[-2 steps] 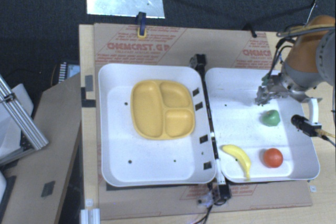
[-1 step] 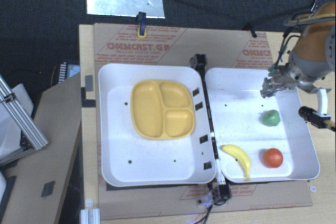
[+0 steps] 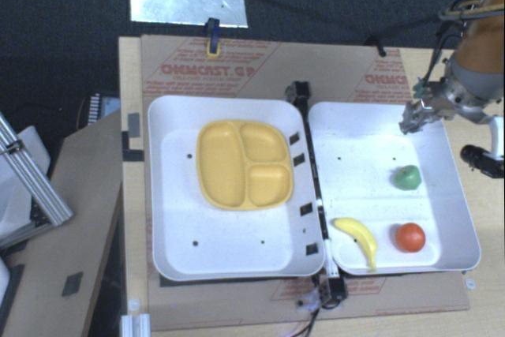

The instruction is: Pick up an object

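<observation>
Camera view shows the gripper (image 3: 413,119) above the far right corner of the right bin (image 3: 355,126); I cannot tell its state. The apple (image 3: 407,177) lies just nearer, closest. Tomato (image 3: 409,237) and banana (image 3: 357,240) lie further toward the near edge.

- One fixed camera sits above the surface (image 3: 260,59), looking down at a slant; its far side lies toward the top of the frame
- It stands far enough back to take in both bins, left bin (image 3: 170,193) and right bin (image 3: 355,138); dark floor, perhaps carpet, shows beyond
</observation>
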`<state>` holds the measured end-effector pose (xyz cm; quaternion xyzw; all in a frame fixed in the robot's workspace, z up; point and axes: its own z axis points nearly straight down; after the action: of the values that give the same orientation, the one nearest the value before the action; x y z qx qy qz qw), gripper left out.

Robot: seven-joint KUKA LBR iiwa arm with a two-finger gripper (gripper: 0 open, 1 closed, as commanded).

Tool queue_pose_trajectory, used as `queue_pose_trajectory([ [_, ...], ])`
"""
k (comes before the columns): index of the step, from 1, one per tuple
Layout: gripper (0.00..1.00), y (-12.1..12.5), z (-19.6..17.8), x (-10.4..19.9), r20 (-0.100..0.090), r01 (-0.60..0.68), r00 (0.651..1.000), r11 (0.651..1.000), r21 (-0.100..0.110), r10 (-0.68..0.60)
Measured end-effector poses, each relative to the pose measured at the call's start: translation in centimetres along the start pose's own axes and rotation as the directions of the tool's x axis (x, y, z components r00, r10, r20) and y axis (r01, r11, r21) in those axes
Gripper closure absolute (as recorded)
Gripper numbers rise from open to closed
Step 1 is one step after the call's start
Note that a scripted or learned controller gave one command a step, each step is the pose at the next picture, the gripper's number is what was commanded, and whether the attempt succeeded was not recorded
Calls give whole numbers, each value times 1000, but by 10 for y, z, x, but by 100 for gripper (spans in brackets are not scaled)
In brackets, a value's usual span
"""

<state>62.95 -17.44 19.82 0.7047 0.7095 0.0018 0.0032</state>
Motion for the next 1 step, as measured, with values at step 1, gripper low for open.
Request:
queue_pose_trajectory([
  [1, 100, 5, -62, 7, 0, 1, 1000, 1000, -2, -1],
])
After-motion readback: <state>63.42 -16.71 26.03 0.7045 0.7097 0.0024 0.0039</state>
